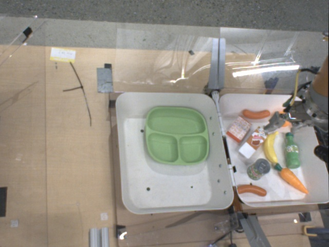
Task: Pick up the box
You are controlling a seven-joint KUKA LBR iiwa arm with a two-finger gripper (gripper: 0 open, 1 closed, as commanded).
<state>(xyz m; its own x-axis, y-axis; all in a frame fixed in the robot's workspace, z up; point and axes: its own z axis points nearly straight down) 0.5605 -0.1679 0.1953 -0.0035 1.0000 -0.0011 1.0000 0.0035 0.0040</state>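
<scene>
Camera view shows you the gripper (279,120) low over the right bin (308,192), just right of the box (238,129), which lies at the bin's far left beside a sausage (256,114). Whether its jaws are parted, you cannot tell.

Grey arm w/ orange band (320,89) cut off by right edge; just the wrist part shows. Two-finger metal gripper (280,120) small & blurred, finger gap can't be read, nor whether it touches anything. Shallow white right bin (267,199) runs off the right edge, far wall out of frame. Small red-and-white box (238,129): label print too small to read. Another small white box (247,151) beside it, markings unclear. Round grey tin (258,169): top blurred. Green bottle (292,151) label illegible.
</scene>
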